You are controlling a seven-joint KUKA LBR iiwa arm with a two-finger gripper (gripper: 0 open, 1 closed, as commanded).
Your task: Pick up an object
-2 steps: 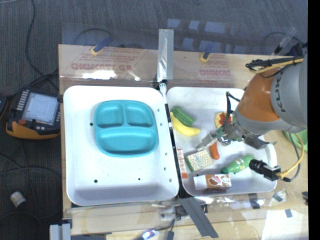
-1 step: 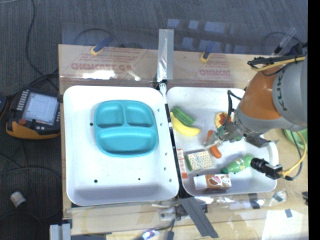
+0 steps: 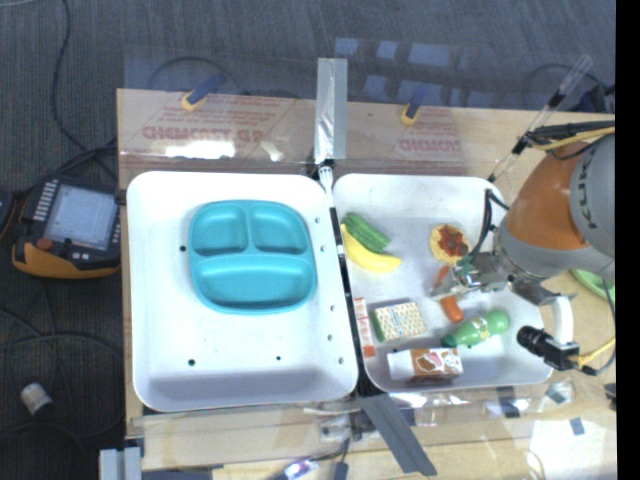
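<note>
Pincer (image 3: 452,280) hangs low in the right bin (image 3: 420,190), seemingly to reach the small orange piece (image 3: 452,309) just below it, beside the green bottle (image 3: 477,329); whether it is wide or narrow I cannot tell.

Robotics lab: KUKA arm (image 3: 560,208), teach pendant (image 3: 70,228), floor cables (image 3: 40,28), bench w/ white bins (image 3: 150,368)
</note>
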